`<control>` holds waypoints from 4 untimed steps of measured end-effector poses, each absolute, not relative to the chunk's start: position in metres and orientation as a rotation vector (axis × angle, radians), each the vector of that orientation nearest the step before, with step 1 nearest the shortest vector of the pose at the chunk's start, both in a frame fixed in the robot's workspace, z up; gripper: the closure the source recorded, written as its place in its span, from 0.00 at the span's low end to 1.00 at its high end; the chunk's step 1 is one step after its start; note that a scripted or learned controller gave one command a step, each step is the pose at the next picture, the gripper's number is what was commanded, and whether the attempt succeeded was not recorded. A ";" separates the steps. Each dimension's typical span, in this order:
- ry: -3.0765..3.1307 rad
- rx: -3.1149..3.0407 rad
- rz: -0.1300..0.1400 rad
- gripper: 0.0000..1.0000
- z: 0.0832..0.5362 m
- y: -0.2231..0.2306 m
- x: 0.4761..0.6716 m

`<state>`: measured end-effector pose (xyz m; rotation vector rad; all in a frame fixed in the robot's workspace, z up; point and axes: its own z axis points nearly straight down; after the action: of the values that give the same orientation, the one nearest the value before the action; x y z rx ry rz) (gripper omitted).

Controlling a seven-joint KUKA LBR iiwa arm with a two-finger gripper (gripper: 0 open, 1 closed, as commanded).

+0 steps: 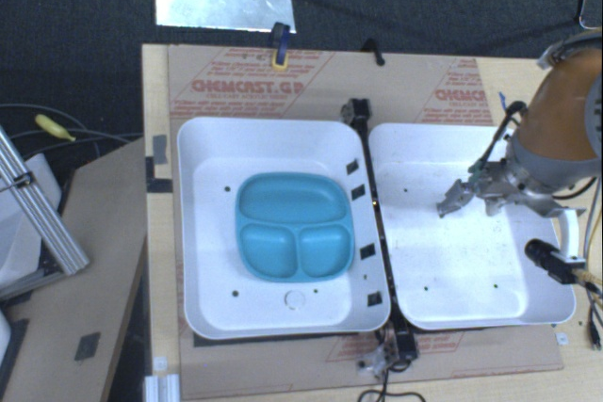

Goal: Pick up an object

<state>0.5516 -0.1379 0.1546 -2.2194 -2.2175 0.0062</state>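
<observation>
Plate (293, 225): light blue, plain. Bins (203, 165): white. Desk (311, 75): tan cardboard, red lettering. Arm (562, 118): grey, orange band.

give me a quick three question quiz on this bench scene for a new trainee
1. True or false: the blue tray lies in the left bin.
2. How many compartments does the tray have? A) two B) three C) four
3. Fill in: the tool hovers over the ____ bin.

Key: 1 true; 2 B; 3 right.
</observation>
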 end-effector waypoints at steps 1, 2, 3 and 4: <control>-2.215 -2.222 0.006 0.00 0.105 -0.162 0.507; -2.223 -2.219 -0.001 0.00 0.084 -0.151 0.486; -2.233 -2.213 -0.006 0.00 0.085 -0.079 0.524; -2.225 -2.220 -0.002 0.00 0.084 -0.083 0.523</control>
<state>0.5226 -0.0826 0.0845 -2.2201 -2.2249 -0.0022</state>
